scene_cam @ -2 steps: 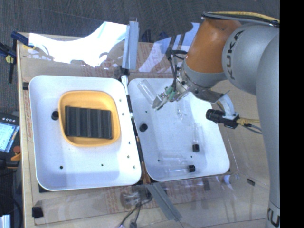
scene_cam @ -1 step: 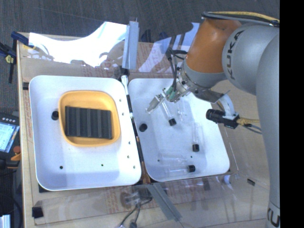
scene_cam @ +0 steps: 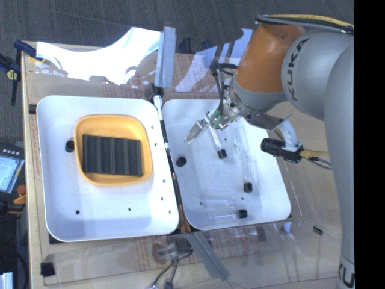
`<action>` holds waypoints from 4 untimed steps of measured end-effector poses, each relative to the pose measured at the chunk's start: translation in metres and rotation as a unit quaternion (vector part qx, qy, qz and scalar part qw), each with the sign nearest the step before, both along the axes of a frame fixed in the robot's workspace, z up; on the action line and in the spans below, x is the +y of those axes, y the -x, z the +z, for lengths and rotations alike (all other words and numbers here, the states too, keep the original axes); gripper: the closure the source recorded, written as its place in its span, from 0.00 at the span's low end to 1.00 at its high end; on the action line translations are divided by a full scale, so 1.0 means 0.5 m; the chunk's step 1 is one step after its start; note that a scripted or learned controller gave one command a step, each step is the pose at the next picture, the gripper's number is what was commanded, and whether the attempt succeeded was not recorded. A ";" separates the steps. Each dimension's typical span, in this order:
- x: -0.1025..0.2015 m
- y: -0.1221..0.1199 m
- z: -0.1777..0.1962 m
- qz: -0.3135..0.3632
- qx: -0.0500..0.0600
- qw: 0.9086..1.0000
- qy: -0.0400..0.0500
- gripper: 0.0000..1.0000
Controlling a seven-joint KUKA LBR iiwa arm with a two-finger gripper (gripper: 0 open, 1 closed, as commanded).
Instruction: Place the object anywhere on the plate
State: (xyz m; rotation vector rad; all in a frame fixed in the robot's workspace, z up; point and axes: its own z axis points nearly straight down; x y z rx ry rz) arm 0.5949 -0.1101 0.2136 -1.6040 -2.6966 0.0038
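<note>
A yellow plate (scene_cam: 112,127) lies in the left white bin (scene_cam: 60,203). A dark ridged rectangular object (scene_cam: 114,155) rests flat on the middle of the plate. My gripper (scene_cam: 206,143) hangs over the upper middle of the right bin (scene_cam: 274,203), well to the right of the plate. Its two thin fingers (scene_cam: 192,133) spread apart in a V, open, with nothing between them. One finger points left and down; the other runs down to a small black tip.
Clear tubes with black caps lie in the right bin: one upright (scene_cam: 247,176) at the right, one flat (scene_cam: 231,213) near the front wall. A black drain hole (scene_cam: 181,161) sits at that bin's left. The grey arm (scene_cam: 313,59) covers the back right.
</note>
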 end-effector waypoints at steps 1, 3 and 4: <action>0.000 0.000 0.000 0.000 0.000 1.000 0.000 0.00; 0.000 0.000 0.000 0.000 0.000 1.000 0.000 0.00; 0.000 0.000 0.000 0.000 0.000 1.000 0.000 0.00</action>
